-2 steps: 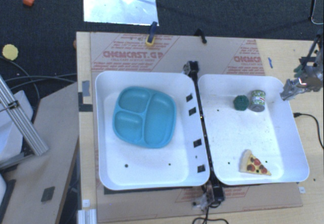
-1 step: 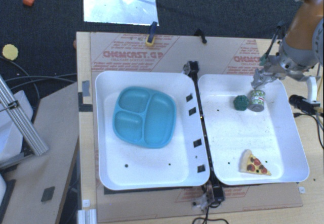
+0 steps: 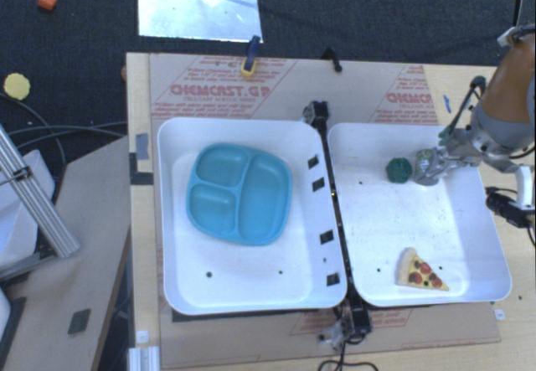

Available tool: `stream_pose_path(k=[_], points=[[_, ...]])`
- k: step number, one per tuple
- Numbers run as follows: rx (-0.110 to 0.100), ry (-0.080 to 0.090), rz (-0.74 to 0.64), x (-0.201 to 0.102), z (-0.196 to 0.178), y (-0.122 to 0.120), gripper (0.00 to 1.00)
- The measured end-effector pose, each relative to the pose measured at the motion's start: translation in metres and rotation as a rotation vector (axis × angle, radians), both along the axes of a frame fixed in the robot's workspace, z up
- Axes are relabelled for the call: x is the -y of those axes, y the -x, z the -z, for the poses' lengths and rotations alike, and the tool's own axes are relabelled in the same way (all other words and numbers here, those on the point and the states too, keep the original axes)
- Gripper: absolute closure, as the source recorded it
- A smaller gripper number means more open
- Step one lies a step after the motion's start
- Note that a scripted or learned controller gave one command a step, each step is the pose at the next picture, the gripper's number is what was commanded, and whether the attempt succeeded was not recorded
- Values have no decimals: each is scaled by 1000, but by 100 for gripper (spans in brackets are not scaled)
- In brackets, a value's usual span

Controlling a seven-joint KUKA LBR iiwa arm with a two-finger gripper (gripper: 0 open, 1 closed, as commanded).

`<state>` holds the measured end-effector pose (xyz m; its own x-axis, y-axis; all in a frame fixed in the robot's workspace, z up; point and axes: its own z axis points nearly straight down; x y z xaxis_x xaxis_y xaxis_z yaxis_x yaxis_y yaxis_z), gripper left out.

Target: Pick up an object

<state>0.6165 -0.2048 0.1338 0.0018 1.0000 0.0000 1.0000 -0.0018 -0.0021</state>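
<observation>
1. Looking down at a slant on the desk (image 3: 209,80), the camera view takes in two shallow white bins side by side on a printed cardboard sheet.
2. The left bin (image 3: 167,277) holds a blue divided plate (image 3: 239,194), lying flat near the bin's middle.
3. The right bin (image 3: 477,277) holds a small dark green ball (image 3: 399,169) near its far side and a toy pizza slice (image 3: 420,270) near its front edge, well apart from each other.
4. Black clips (image 3: 323,210) run along the seam between the bins.
5. On the dark floor beyond the desk lie a shiny metal sheet (image 3: 201,13), an orange bit (image 3: 46,0) and a yellow ball (image 3: 16,86).
6. The arm (image 3: 511,93) reaches in from the right, its orange band above the wrist, bent down toward the right bin's far part.
7. The claw (image 3: 425,168) sits just beside the green ball, on its right; whether its grip is spread or closed cannot be told, and nothing is seen held in it.
</observation>
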Motion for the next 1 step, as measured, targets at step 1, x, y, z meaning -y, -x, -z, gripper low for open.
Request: stream_pose_path(k=[1], points=[[4, 1, -4, -2, -3, -2, 0]])
